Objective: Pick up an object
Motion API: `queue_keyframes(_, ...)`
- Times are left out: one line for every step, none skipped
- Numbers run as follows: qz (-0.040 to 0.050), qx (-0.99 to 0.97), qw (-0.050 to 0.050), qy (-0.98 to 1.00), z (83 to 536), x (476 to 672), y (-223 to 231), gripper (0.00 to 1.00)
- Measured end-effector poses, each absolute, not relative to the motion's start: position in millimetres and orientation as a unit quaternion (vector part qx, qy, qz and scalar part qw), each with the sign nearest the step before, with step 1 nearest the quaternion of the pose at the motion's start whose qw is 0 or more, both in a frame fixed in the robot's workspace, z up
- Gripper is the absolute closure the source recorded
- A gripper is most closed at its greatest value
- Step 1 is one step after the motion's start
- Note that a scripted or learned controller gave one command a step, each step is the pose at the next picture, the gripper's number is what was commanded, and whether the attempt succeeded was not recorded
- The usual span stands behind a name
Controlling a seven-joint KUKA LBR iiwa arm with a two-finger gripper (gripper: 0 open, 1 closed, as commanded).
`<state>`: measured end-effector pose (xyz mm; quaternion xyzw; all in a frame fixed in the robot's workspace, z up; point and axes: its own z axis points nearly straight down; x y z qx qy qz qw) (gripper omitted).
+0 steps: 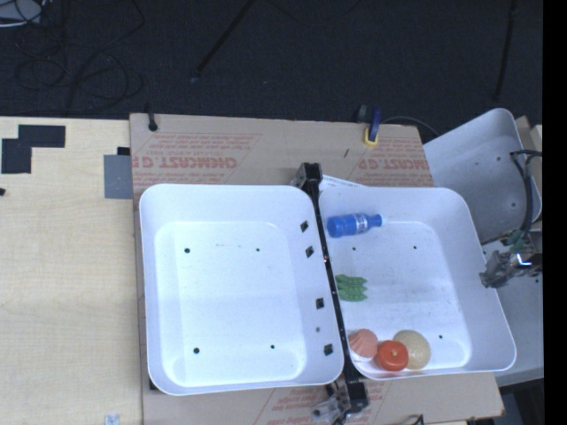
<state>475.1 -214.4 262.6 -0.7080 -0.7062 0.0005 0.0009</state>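
Observation:
The right bin (461, 237) holds a blue bottle (354, 225) lying on its side near the far left corner. A small green object (351, 288) lies by the divider at mid-depth. At the near edge a red round object (392, 355) sits between a peach-coloured item (361, 342) and a beige round item (415, 347), all three touching. My gripper (505, 269) appears as a small dark shape just outside the right bin's right rim, apart from every object. A pale grey part of the arm (474, 171) sits above it at the upper right.
The left bin (168, 211) stands beside the right one, joined by a black clip strip (323, 273). Both rest on a cardboard sheet (230, 149) on the wooden bench. A yellow-and-blue clamp (372, 127) stands at the cardboard's far edge.

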Motion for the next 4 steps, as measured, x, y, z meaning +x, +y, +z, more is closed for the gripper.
queue_keyframes(-0.0004, -0.706, 0.000, -0.708, 283.5, 476.4, -188.5, 1.00)
queue_keyframes(0.0010, -0.707, 0.000, -0.707, 249.0, 517.1, -214.0, 1.00)
queue_keyframes(0.0019, -0.706, 0.007, -0.709, 175.5, 477.3, -143.7, 1.00)
queue_keyframes(-0.0004, -0.706, 0.000, -0.708, 172.4, 542.5, -136.9, 1.00)
